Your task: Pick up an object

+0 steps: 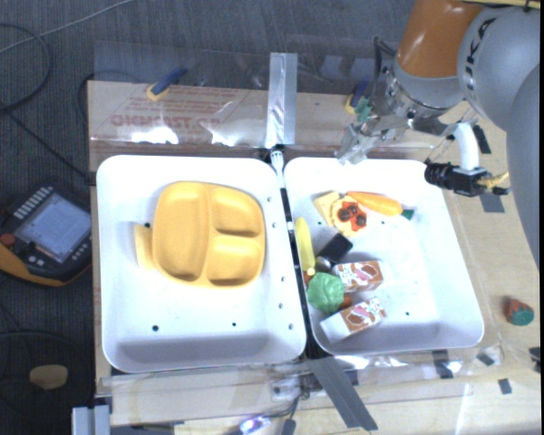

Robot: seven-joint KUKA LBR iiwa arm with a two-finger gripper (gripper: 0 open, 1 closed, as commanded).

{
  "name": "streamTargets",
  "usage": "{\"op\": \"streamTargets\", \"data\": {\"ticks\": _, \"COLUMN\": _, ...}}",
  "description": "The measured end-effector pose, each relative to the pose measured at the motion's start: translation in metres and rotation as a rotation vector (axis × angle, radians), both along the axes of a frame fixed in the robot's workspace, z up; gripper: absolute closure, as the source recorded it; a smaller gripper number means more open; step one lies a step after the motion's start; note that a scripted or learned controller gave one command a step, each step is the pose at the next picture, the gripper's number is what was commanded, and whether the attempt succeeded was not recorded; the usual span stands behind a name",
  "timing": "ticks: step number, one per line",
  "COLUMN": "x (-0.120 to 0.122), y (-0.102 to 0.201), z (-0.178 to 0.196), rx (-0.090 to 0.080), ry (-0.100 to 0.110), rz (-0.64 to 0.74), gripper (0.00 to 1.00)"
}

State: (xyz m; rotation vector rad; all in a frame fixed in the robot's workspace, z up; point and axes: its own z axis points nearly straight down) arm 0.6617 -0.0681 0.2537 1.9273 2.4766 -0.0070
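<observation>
A: Looking down from the fixed overhead camera: gripper (355,149) poised over the far rim of the right bin (435,270), fingers pointing down-left toward the bin divider. Gap between fingers too small and blurred to call, so cannot tell how far apart, and nothing seen between them.

B: Objects?

A: All resting in the right bin, clustered at its left half. Carrot (379,204) near the far wall, touching a pizza slice (338,210). Yellow banana (303,246) lying along the left wall. Black block (335,247) just beside the banana. Green lump (325,291) nearer the front, touching two small juice cartons (360,276), one behind the other. Gripper apart from all of these.

B: Left side?

A: Left bin (118,324) bearing a yellow divided tray (208,232), tilted slightly. Handheld controller (45,229) on the floor left of the bench. Small red-green item (519,312) on the bench right of the bins.
</observation>
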Motion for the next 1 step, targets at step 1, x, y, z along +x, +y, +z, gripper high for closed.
{"op": "streamTargets", "data": {"ticks": 1, "x": 0.0065, "y": 0.0461, "z": -0.0139, "rx": 0.002, "ry": 0.002, "rz": -0.026, "gripper": 1.0}}
